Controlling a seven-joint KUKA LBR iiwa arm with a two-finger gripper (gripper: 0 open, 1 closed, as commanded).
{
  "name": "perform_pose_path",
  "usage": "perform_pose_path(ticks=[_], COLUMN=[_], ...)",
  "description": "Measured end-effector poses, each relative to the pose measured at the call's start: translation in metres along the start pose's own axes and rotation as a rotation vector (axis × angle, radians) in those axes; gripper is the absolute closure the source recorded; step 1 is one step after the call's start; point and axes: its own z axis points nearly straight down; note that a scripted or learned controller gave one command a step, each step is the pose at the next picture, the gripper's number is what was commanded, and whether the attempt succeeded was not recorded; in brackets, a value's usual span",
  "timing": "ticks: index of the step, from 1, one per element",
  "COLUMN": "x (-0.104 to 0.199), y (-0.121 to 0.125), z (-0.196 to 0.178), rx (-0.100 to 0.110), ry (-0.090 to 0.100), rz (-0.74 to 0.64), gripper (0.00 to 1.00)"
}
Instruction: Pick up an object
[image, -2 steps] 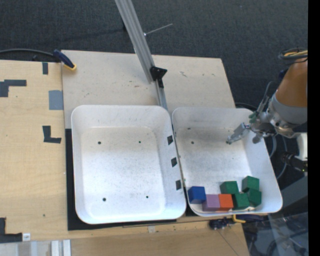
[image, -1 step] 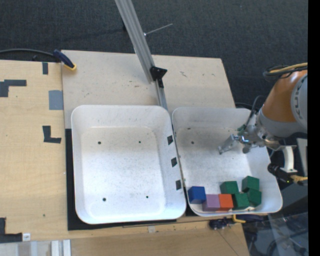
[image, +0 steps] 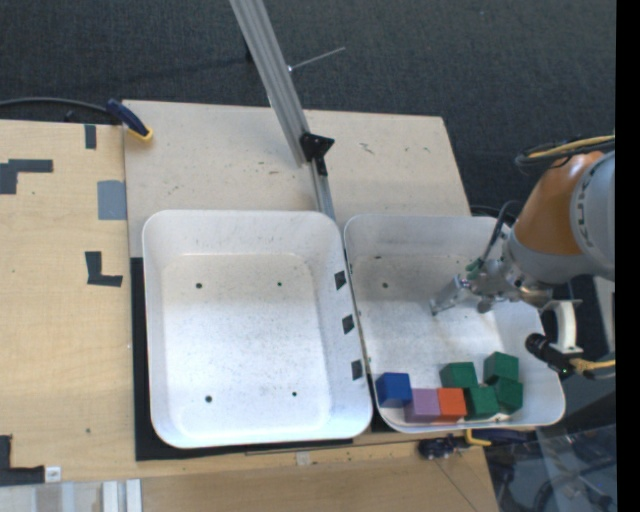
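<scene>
End effector, grip state indiscernible, over right bin; unlabelled coloured blocks clustered below, toward the bin's near rim

A single camera sits fixed above the bench and looks down at a slant, far enough off to take in both white bins whole. The left bin fills the middle of the view, the right bin lies beside it toward the right edge. The arm enters from the right. Dark floor runs along the top.
</scene>
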Motion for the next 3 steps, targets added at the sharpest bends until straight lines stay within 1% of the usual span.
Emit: perform_pose_path(ticks=[1, 2, 3], x=[0.001, 0.005, 0.001], y=[0.001, 0.005, 0.001], z=[-0.011, -0.055, -0.099], rx=[-0.002, -0.007, -0.007], ry=[0.000, -0.001, -0.001], rz=[-0.001, 0.000, 0.000], gripper=[1.00, 1.00, 1.00])
